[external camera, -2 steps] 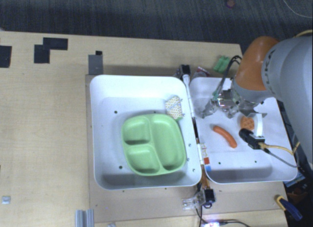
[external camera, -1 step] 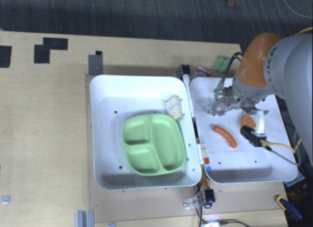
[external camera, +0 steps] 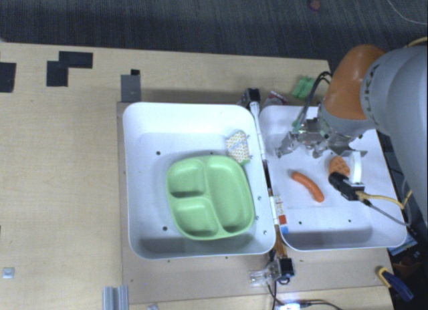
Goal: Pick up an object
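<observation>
Grey arm's hand (external camera: 302, 143) over right bin (external camera: 334, 232), near orange sausage (external camera: 307, 186)

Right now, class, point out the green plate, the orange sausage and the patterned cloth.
green plate (external camera: 210, 197), camera view, on its middle divider
orange sausage (external camera: 307, 186), camera view, mid-length
patterned cloth (external camera: 238, 145), camera view, its centre

Green tray (external camera: 209, 197), orange sausage (external camera: 307, 186)
</observation>
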`<state>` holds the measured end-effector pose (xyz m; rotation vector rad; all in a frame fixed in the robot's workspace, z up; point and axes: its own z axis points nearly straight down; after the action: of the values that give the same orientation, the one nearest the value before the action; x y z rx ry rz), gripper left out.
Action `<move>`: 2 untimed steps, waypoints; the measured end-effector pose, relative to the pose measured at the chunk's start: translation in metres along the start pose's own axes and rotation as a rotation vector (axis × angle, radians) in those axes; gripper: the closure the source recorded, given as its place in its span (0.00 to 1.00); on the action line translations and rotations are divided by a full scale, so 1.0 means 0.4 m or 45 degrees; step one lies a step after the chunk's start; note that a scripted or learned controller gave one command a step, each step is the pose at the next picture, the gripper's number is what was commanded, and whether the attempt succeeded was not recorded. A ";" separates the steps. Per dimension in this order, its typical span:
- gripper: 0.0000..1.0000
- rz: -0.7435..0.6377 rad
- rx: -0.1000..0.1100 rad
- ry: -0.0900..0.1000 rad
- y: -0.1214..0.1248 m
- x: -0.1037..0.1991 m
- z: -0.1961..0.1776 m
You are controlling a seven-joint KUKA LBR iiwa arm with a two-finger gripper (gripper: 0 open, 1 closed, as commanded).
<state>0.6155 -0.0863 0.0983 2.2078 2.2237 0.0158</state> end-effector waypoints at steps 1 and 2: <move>0.00 0.007 0.008 -0.003 -0.031 0.005 0.029; 0.00 0.008 0.006 -0.005 -0.241 -0.060 0.025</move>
<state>0.5195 -0.1110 0.0873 2.2155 2.2165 0.0066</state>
